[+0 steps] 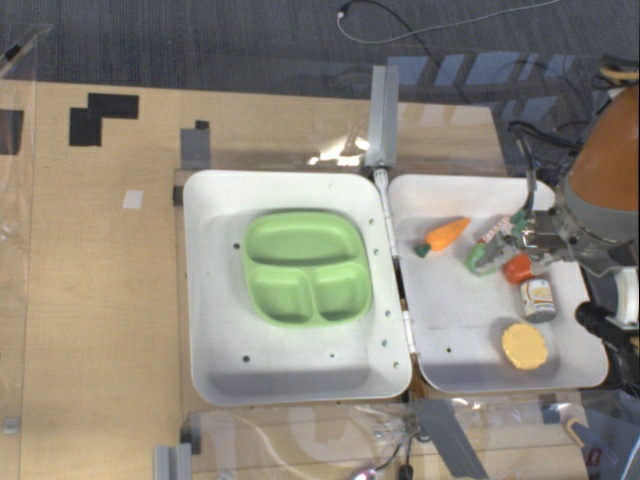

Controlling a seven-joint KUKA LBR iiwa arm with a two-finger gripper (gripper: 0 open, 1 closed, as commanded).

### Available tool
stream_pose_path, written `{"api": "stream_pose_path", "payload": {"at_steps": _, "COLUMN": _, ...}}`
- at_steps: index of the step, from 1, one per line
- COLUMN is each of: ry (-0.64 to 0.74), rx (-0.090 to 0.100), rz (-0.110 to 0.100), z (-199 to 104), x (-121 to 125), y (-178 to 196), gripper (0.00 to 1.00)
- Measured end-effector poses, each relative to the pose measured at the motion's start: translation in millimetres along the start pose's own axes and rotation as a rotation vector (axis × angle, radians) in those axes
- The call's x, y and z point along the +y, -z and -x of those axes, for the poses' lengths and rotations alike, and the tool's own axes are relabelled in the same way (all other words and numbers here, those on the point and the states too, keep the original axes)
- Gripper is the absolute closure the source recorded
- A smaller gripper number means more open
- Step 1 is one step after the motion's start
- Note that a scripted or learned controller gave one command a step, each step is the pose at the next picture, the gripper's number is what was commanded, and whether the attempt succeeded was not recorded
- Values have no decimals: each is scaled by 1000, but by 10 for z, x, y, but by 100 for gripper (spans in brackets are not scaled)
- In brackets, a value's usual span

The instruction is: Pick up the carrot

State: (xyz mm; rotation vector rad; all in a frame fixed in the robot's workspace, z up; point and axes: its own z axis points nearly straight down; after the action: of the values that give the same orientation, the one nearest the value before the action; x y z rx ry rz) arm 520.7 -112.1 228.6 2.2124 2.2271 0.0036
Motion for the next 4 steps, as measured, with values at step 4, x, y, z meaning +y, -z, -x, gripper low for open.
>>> {"api": "stream_pose_path", "payload": {"at_steps": 4, "ry": 152, "rx": -2, "rz": 4, "z": 215, "x": 1147, "y": -213, "gripper": 0}}
